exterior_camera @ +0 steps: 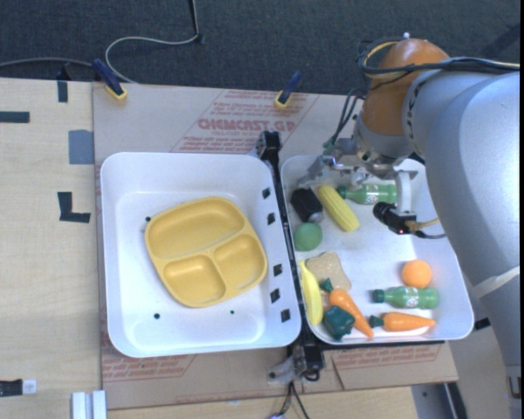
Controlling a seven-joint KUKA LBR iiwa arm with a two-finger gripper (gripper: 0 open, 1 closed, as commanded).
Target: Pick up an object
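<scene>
Jaws' state impossible to tell, above right bin [454, 260] of toy food; yellow tray [206, 250] in left bin [122, 234].

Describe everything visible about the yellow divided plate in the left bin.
The yellow divided plate looks like smooth plastic, a rounded rectangle with three compartments: one long one along its upper edge and two smaller ones below. It lies flat and turned at an angle in the left bin, with white floor showing all round it.
</scene>
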